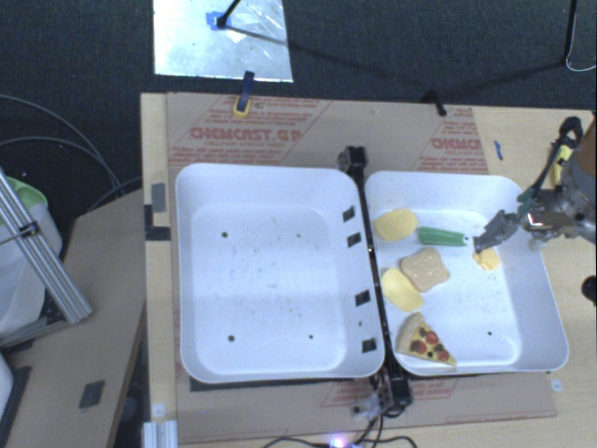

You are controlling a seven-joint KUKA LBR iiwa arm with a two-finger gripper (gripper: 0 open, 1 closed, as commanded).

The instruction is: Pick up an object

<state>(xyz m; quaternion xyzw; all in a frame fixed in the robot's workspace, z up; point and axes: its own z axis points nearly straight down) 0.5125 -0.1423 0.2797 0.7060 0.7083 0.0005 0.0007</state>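
The grey two-finger gripper (pixel 492 234) hovered, fingers' state impossible to tell, over the small yellow toy piece (pixel 486 259) near the right white bin's (pixel 536 292) far wall, where crowding the rim risked a glancing, empty grab.

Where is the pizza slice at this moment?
The pizza slice lies in the right bin, near its front left corner, just below the yellow piece and the toast.

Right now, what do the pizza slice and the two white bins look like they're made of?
Pizza slice: likely moulded plastic toy food, matte, with flat painted red dots. Left bin and right bin: probably thin formed plastic, smooth and slightly glossy, with rounded corners and soft highlights.
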